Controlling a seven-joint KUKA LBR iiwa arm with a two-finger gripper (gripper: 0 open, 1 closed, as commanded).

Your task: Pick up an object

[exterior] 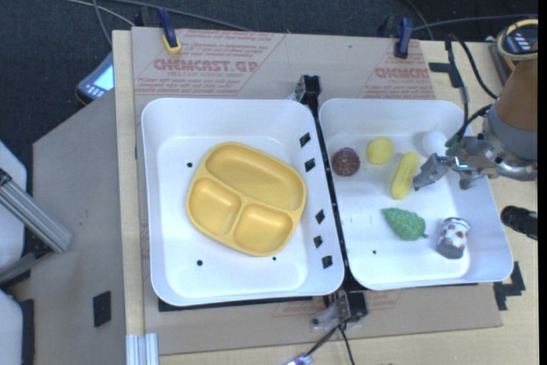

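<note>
My gripper (446, 173) hangs over the right side of the right bin (479, 269), reaching in from the right, and it is open with only white bin floor between its fingers. Its left finger (426, 173) is just right of a long yellow piece (403, 173). A yellow ball (380, 150) and a dark red ball (345, 161) lie further left. A green leafy piece (403, 223) and a grey, white and red object (452, 238) lie below the gripper. Just above it a small white ball (432, 140) rests near the bin's back wall.
The left bin (162, 209) holds a yellow divided plate (246, 197). A black divider with clips (320, 184) runs between the bins. Cables trail across the dark floor behind the bench, and blue clamps (169, 32) pin the board's far edge.
</note>
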